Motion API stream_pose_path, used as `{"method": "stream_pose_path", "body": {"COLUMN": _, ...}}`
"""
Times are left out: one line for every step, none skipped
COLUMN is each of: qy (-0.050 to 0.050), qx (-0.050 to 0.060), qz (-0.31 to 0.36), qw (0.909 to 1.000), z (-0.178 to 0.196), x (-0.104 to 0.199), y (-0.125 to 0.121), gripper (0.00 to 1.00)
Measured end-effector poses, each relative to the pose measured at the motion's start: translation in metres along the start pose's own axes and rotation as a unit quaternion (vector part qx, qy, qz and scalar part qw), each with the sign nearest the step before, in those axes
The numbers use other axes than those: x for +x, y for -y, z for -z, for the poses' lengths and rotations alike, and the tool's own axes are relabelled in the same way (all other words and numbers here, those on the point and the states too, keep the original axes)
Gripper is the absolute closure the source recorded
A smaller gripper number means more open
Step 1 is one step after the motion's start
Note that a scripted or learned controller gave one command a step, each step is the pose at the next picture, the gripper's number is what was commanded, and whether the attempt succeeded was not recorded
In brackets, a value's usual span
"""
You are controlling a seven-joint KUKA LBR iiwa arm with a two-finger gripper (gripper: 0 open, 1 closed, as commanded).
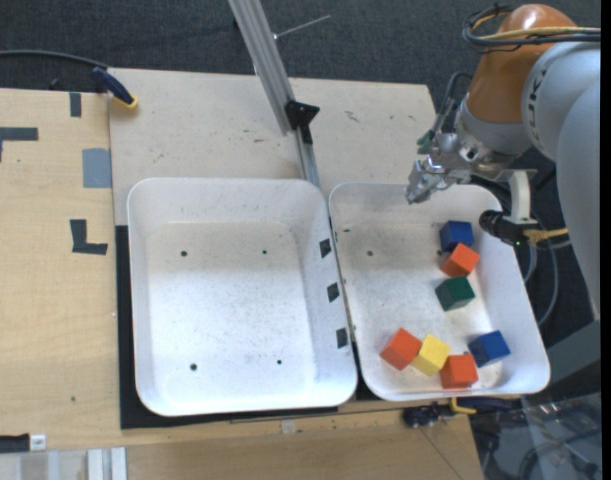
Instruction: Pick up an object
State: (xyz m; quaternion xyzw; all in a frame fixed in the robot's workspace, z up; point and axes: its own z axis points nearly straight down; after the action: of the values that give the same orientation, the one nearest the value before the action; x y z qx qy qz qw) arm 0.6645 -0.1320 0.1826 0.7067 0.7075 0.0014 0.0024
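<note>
My gripper (421, 190) hangs over the far edge of the right bin (385, 218), above bare floor, with nothing seen between its fingers. Below and to its right lie a blue cube (456, 234), an orange cube (462, 259) touching it, and a green cube (454, 292). Near the bin's front edge sit an orange cube (400, 349), a yellow cube (432, 354), another orange cube (459, 370) and a blue cube (490, 346).
The left bin (145, 268) stands beside the right one, with a raised divider between them. A slanted metal rail (270, 58) runs from the top down to the bins' far edge. The arm's grey and orange body fills the upper right.
</note>
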Motion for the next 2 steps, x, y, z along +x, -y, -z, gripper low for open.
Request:
{"method": "stream_pose_path", "body": {"qy": 0.0, "qx": 0.001, "qz": 0.0, "qw": 1.0, "z": 0.056, "x": 0.0, "y": 0.009, "gripper": 1.0}}
{"method": "stream_pose_path", "body": {"qy": -0.001, "qx": 0.002, "qz": 0.0, "qw": 1.0, "z": 0.075, "x": 0.0, "y": 0.008, "gripper": 1.0}}
